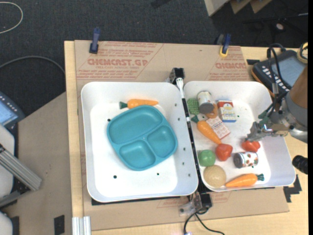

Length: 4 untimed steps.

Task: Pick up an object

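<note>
Over the right bin (274,173), jaws (grip unreadable) crowd a red tomato (251,145), cow-print can (245,159) beside.

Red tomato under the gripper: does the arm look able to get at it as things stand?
Probably yes. The gripper hangs right over the red tomato with nothing between them, though the can sits close beside it.

Spread flat across the bench: brown cardboard sheet printed CHEMCAST (117,62). Pinned at its far edge by a blue plastic clamp (94,39) and a yellow plastic clamp (225,44). All round, dark grey carpet (49,13); at far left, thin white cable loop (11,6); lower left, silver metal rail (19,173).
</note>
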{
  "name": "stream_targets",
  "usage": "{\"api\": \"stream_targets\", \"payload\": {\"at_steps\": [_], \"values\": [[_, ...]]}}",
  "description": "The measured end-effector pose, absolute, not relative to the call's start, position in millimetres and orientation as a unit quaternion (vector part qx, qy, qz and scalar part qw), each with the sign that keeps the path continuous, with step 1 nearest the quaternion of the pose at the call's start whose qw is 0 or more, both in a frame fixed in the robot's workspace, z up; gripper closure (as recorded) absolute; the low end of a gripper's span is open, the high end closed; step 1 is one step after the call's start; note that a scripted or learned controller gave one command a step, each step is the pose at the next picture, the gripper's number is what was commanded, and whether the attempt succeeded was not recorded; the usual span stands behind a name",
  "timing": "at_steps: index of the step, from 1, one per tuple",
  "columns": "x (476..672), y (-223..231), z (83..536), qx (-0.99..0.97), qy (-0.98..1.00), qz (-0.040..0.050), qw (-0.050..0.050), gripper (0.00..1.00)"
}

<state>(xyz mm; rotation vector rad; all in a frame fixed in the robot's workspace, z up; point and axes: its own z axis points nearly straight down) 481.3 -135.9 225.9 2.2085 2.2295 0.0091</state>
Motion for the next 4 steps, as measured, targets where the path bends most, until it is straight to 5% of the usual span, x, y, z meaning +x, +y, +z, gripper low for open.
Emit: {"api": "stream_targets", "payload": {"at_steps": [1,2,3,4], "values": [[481.2,-21,304,0.702,0.712,0.0050,0.003,1.00],[478.5,-66,268,0.709,0.705,-0.0018,-0.002,1.00],[479.5,6,273,0.704,0.710,0.0010,-0.001,1.00],[480.1,73,338,0.704,0.711,0.0042,0.002,1.00]]}}
